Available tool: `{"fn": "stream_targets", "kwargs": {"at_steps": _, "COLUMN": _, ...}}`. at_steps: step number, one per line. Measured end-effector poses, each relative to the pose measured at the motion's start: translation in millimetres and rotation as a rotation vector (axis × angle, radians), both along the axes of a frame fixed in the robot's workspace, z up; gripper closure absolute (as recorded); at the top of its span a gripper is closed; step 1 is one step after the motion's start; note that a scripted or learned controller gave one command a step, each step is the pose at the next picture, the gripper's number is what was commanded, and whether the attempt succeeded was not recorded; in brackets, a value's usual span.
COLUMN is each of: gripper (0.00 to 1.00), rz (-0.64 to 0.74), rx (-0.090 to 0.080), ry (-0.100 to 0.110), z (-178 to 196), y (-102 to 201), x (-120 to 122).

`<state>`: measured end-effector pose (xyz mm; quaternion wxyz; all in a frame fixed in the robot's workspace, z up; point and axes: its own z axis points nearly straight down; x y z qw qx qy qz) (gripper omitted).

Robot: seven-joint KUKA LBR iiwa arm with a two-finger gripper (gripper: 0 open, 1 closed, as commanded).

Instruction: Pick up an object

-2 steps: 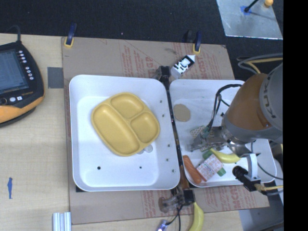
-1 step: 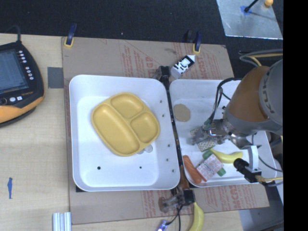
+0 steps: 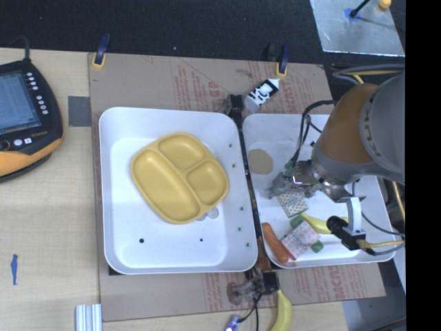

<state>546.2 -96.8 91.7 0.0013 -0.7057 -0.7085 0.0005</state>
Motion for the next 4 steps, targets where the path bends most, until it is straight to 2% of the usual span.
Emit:
{"fn": "stream_targets", "kwargs": {"at_steps": 1, "gripper": 0.00, "rz": 0.000, "rx": 0.000, "ry": 0.002, "z": -0.2, "y": -12.4, "x": -22.2}}
{"fn": "stream_targets", "kwargs": {"at_steps": 2, "gripper": 0.00, "rz": 0.002, "rx": -0.001, "ry": 0.001, "z": -0.2, "y": -1.4, "x": -6.7}}
{"fn": "stream_targets", "kwargs": {"at_steps": 3, "gripper": 1.00, "rz": 0.004, "rx": 0.000, "ry": 0.003, "z": 9.7, "y": -2.2, "x": -6.8}}
{"fn": "stream_targets", "kwargs": {"at_steps": 4, "gripper": 1.00, "rz": 0.001, "rx": 0.000, "ry": -0.001, "z": 100.9, "y": 58.1, "x": 76.8}}
